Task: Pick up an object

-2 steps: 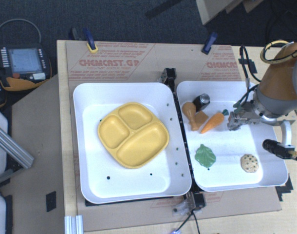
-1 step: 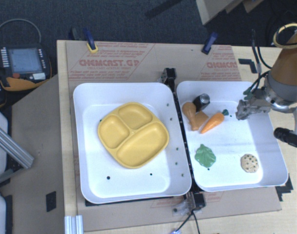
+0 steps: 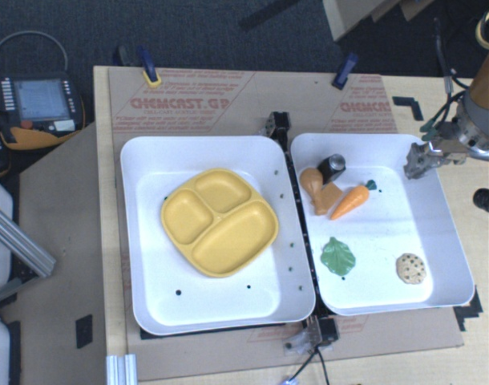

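Currently: approach step. Pincer [image 3: 418,160], grip state indiscernible, hovers at right bin's [image 3: 449,215] far edge. Carrot [image 3: 350,201] lies to its left, nearest candidate. Next: shift left, descend.

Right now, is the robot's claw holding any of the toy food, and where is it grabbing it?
Nothing is held. The gripper is at the right bin's far right edge, apart from the carrot.

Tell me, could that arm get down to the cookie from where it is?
Probably yes. The gripper hovers at the right bin's far right edge, and the cookie lies alone near the front, well apart from the green leaf and carrot, with nothing over it.
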`<state>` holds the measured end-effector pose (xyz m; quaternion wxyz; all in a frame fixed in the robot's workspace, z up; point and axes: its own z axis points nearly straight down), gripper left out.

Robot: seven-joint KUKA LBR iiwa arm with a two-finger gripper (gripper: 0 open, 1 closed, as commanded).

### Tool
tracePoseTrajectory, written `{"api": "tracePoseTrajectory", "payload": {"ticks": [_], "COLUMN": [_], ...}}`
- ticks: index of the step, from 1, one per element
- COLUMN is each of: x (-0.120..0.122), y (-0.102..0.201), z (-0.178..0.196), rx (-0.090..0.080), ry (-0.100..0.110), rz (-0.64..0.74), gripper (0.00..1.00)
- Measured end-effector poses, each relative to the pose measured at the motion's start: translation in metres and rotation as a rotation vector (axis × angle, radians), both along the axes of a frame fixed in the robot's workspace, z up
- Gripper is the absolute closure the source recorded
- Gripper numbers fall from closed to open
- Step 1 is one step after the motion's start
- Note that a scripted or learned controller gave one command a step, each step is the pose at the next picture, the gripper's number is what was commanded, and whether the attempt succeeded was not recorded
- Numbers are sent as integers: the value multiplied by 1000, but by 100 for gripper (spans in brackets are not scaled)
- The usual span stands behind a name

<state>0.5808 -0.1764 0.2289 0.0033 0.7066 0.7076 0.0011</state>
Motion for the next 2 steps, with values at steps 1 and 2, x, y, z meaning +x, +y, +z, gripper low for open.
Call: {"api": "tracePoseTrajectory", "payload": {"ticks": [1, 2], "x": [1, 10], "y": [0, 43], "z": [16, 15], "rx": [1, 4], "ry": [4, 8], "rz": [0, 4], "gripper": [100, 100]}}
